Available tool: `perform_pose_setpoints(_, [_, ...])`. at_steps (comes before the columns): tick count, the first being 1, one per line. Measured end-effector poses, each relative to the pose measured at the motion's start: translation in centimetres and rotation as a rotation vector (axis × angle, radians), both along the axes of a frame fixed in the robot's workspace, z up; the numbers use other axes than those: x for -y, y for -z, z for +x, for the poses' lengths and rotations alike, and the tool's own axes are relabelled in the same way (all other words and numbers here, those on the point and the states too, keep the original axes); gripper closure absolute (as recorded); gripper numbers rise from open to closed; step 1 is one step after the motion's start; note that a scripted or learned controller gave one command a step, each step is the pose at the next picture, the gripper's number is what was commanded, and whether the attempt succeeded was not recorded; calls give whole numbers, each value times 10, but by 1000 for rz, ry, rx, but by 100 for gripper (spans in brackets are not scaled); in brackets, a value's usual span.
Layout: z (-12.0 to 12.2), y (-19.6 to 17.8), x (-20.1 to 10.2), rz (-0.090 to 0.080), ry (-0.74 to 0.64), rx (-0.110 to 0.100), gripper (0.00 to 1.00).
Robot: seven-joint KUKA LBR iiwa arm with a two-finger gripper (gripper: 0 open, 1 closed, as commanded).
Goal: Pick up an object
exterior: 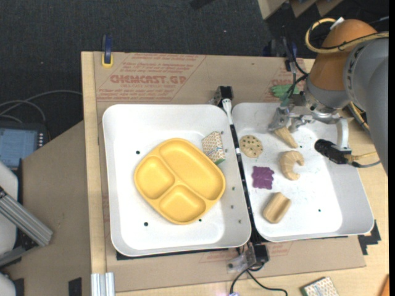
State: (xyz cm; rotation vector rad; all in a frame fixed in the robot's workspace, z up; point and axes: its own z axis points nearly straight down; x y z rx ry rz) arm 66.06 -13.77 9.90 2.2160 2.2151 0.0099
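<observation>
Single fixed overhead view, tilted down onto the bench.

The brown cardboard-covered bench (185, 73) is seen from above at a slant and from a moderate distance, so that both shallow white plastic bins are taken in whole: the left bin (123, 227) and the right bin (345, 217), side by side. The bench's far edge lies toward the top of the frame, where dark carpeted floor (92, 11) is seen beyond it. The grey arm with its orange band (345, 54) is seen entering at the upper right.
</observation>
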Motion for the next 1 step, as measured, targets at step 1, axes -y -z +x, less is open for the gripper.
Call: perform_pose_setpoints(1, [-48,-89,-57,4,-4,-13,100])
